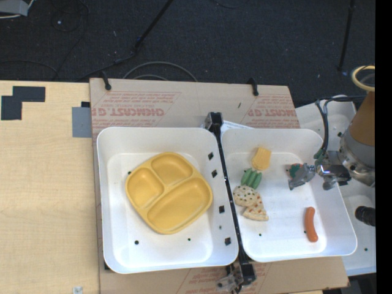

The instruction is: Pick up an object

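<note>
While the arm (366,133) reaches in from the right, its gripper (304,175) hangs low over the right part of the right bin (334,241), and I cannot tell if the fingers are released or clenched (they are small and dark against the white floor). Nothing is clearly seen between them. In this bin lie a yellow block (261,158) near the back, a green ridged piece (251,177) just in front of it, and two spotted pizza slices (250,202) touching each other below the green piece. An orange sausage (311,223) lies apart, near the front right corner. The left bin (116,250) holds a yellow divided plate (168,192) with three compartments. Both bins stand on cardboard (184,106) on the desk.
</note>
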Robot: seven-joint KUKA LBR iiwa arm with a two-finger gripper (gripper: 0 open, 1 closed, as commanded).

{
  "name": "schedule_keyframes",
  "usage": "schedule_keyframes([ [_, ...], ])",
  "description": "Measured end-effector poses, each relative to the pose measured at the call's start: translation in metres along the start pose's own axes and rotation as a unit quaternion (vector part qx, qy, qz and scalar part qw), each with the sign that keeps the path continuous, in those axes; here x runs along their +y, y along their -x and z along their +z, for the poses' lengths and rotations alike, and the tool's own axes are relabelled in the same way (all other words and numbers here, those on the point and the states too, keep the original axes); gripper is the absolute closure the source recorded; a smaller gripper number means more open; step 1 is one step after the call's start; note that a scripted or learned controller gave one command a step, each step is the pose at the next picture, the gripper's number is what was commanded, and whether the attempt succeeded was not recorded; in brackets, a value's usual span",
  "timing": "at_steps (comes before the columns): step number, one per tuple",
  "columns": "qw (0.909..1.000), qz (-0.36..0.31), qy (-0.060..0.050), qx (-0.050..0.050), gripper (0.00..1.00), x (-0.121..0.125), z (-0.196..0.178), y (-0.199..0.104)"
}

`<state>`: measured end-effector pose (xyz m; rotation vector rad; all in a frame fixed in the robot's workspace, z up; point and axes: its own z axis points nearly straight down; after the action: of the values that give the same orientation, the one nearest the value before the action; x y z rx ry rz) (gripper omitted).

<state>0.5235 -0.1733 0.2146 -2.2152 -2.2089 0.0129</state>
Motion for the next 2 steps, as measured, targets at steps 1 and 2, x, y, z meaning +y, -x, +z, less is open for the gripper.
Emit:
schedule_keyframes([
  [1,1.0,-0.001,0.006,-0.001,0.0,0.003,-0.006,0.0],
  [2,1.0,-0.001,0.004,-0.001,0.0,0.004,0.048,0.01],
])
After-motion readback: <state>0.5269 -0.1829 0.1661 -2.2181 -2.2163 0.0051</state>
